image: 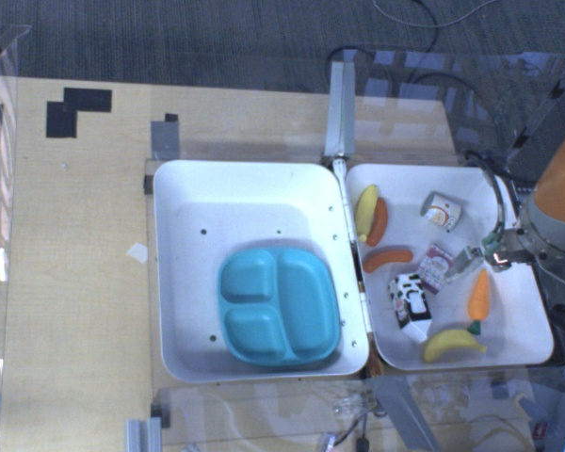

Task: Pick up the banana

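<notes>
In the right bin [537, 342], a curved yellow banana [452, 344] lies near the front wall. A second yellow, banana-like piece [365, 209] rests against the bin's left wall, touching a red sausage [379, 220]. My gripper [480, 255] hangs over the right part of this bin, just above the orange carrot [479, 296] and well behind the front banana. Nothing shows between its fingers. The arm's grey body with its orange band [557, 196] comes in from the right.
The right bin also holds another sausage [388, 257], a small white box [442, 212], a pinkish packet [436, 267] and a black-and-white carton [410, 299]. In the left bin [184, 205] sits a blue divided tray [278, 306]. A metal post [339, 111] stands behind the bins.
</notes>
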{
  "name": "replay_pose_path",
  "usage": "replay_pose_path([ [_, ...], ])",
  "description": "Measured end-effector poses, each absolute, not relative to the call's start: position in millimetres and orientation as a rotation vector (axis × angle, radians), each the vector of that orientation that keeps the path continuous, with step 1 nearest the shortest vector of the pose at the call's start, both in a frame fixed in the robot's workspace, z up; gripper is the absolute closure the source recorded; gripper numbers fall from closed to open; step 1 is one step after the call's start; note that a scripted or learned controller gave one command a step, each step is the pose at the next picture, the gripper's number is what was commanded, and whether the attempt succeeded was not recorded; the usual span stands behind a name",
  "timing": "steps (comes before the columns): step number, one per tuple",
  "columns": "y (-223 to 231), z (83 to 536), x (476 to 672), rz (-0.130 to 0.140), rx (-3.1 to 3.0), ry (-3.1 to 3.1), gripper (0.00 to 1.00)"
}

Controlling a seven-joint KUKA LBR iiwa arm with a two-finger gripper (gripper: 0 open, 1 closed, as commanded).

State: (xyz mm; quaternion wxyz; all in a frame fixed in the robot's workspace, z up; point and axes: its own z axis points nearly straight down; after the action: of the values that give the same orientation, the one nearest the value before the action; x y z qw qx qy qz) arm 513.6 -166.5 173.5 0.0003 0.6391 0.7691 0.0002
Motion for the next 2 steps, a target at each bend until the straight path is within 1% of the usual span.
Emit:
replay_pose_path([
  [1,-145,243,568.5,0.003,2.006,2.414,0.00],
  [2,-163,130,578.2,0.000,2.007,2.419,0.00],
])
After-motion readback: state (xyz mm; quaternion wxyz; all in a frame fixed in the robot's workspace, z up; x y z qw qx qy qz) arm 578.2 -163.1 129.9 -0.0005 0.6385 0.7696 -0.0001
